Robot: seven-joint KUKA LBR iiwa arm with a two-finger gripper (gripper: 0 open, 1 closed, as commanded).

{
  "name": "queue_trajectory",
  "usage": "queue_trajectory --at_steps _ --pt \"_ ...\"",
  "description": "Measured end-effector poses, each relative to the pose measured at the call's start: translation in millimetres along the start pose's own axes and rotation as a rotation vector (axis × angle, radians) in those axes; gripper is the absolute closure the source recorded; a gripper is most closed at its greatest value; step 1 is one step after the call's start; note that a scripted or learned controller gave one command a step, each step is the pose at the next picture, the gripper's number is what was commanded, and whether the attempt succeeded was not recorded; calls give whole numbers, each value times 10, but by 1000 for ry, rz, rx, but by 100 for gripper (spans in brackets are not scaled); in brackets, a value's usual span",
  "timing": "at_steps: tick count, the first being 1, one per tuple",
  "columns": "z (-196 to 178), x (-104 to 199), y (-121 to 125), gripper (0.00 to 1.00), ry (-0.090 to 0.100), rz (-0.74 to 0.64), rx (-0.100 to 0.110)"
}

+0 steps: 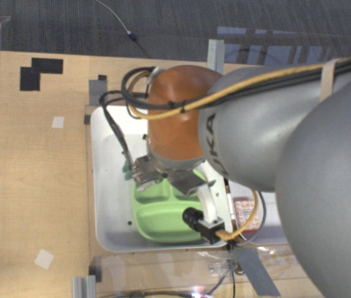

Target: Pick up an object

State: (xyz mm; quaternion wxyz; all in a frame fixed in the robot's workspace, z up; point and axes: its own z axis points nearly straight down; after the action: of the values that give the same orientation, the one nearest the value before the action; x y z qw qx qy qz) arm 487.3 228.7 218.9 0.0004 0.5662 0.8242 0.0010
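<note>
One green tub (160, 219) (likely light, stiff, slick plastic) lay under the pincer (163, 182); its rim suited gripping; pincer's spread untellable.

A single fixed camera hangs above the pale wooden tabletop (39, 185) and looks down at a slant, with dark carpeted floor (101, 11) along the top edge. It sits close behind the grey arm with its orange band (178, 113), which enters from the right and looms over the shallow white plastic bin (110, 185) at centre.
</note>
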Motion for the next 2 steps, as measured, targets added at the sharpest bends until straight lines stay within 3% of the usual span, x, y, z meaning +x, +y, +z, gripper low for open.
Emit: queue_trajectory --at_steps 1,2 --pt "20 -91 -36 100 0 356 0" --pt "-39 10 -1 100 0 526 1"
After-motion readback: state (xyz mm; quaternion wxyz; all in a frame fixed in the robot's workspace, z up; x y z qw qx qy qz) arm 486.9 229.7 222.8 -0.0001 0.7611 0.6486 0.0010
